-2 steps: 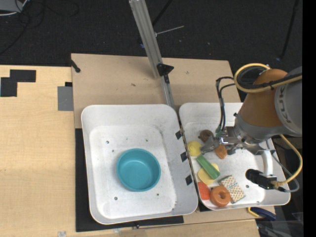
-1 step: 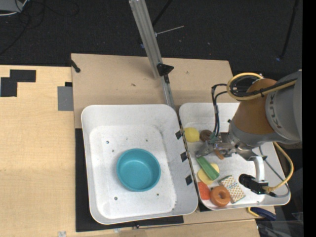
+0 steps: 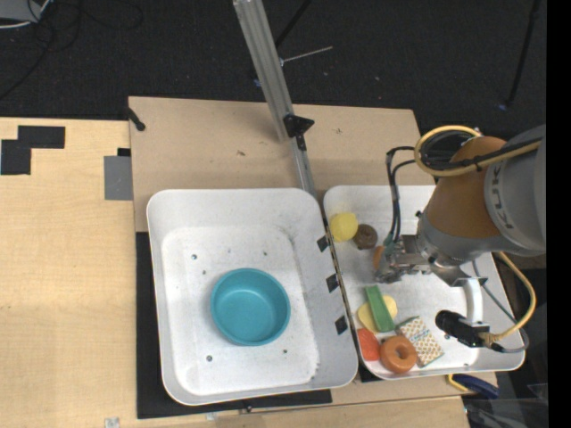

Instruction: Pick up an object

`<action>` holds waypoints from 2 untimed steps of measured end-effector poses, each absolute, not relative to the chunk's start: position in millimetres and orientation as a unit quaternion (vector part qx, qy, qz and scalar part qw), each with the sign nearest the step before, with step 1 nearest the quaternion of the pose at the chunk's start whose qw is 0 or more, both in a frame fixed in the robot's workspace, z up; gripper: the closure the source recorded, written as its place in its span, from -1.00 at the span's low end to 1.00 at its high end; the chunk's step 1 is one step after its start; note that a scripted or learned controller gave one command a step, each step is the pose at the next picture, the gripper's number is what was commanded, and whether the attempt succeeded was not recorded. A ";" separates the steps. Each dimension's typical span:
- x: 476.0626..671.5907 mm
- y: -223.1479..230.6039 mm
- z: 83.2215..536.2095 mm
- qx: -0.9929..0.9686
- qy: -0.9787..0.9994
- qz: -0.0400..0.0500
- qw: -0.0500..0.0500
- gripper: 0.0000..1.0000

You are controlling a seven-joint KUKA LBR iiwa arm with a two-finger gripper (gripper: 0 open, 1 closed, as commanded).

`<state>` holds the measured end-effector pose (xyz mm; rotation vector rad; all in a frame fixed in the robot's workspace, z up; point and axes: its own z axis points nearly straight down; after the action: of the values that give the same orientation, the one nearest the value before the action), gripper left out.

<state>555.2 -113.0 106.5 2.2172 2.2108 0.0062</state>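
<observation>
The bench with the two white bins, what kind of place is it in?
Probably a robotics lab set up for grasping trials. A grey and orange arm reaches over the right bin, which holds small toy-like objects; the left bin holds a teal bowl; cables lie on the dark floor.

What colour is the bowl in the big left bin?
The bowl is teal blue, plain with no pattern, seen clearly in the camera view.
</observation>
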 end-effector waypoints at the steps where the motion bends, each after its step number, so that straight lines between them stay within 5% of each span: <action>1: 555.2 -112.2 169.0 0.707 0.707 0.001 0.002 1.00; 2: 565.5 -109.5 222.7 0.707 0.707 0.001 0.002 1.00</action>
<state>565.5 -109.5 222.7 2.2190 2.2193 0.0039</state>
